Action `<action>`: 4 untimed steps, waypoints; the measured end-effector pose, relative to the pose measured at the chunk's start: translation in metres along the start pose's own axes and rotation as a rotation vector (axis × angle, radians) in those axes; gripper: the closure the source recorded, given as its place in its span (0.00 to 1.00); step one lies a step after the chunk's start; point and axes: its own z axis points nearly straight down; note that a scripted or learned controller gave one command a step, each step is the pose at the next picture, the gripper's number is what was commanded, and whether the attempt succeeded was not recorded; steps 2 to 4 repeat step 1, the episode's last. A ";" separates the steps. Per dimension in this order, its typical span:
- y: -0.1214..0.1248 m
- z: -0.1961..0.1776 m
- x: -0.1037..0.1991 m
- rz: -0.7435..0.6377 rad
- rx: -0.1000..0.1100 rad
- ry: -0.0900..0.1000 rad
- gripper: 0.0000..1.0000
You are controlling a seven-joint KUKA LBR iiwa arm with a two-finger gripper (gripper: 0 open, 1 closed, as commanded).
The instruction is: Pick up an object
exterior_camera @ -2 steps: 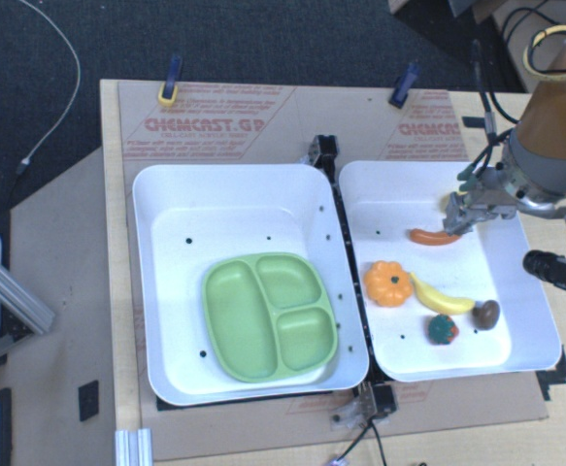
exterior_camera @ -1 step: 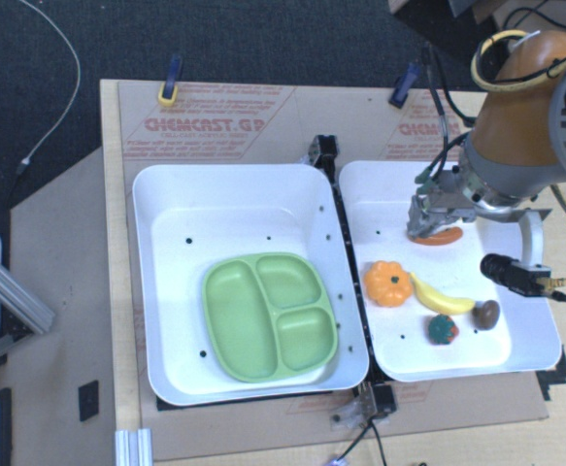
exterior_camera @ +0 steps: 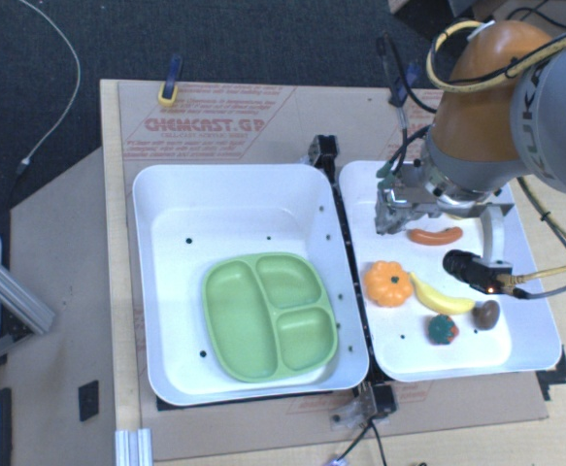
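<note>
In the right bin [exterior_camera: 399,352] lie an orange pumpkin [exterior_camera: 387,283], a yellow banana [exterior_camera: 443,298], a red-orange sausage [exterior_camera: 435,235], a small dark green ball [exterior_camera: 443,330] and a brown nut-like piece [exterior_camera: 486,313]. My gripper [exterior_camera: 397,209] hangs over the upper part of that bin, just left of the sausage and above the pumpkin. The grey arm with its orange band covers the bin's far end. A green divided plate [exterior_camera: 266,315] lies in the left bin [exterior_camera: 166,202].
A black clamp [exterior_camera: 322,149] sits at the far end of the wall between the bins. A black camera unit with cable [exterior_camera: 472,269] juts over the right bin near the banana. Cardboard [exterior_camera: 205,124] lies under both bins.
</note>
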 end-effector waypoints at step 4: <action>0.012 0.001 0.052 0.000 0.000 0.000 1.00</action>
